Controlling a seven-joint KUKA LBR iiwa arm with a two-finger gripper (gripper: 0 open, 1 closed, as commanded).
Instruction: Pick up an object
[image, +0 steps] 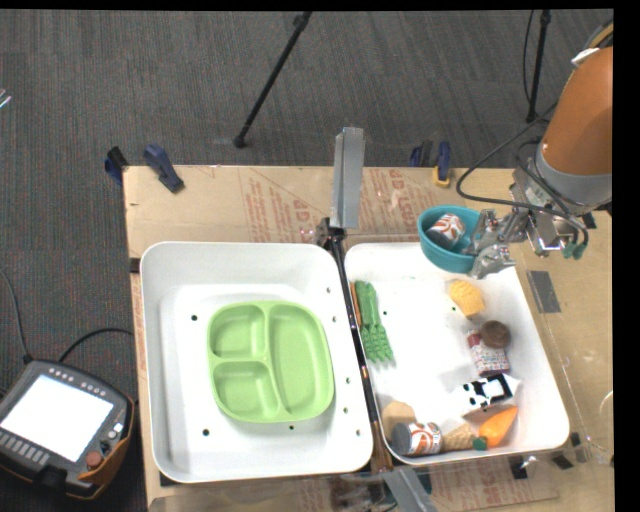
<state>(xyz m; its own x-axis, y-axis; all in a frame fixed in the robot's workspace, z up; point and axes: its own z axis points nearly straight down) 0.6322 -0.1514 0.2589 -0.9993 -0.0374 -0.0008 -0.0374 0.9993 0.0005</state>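
Open floor (425, 330) amid crowded toys (470, 425)

Legible text: very little. The brown board (250, 200) covering the surface carries faint red printing along its 12 o'clock strip, above both bins. It is mirrored or upside down; near the grey post, characters resembling "AD" or "OV" can be guessed but not confirmed. More red print and diagonal lines toward 1 o'clock, unreadable. Small can (425, 438) at 6 o'clock in the right bin: orange-and-white label, lettering too small. Small jar (488, 352) at 3 o'clock: reddish label, unreadable. Black-and-white carton (488, 389): pattern only, no words discernible.
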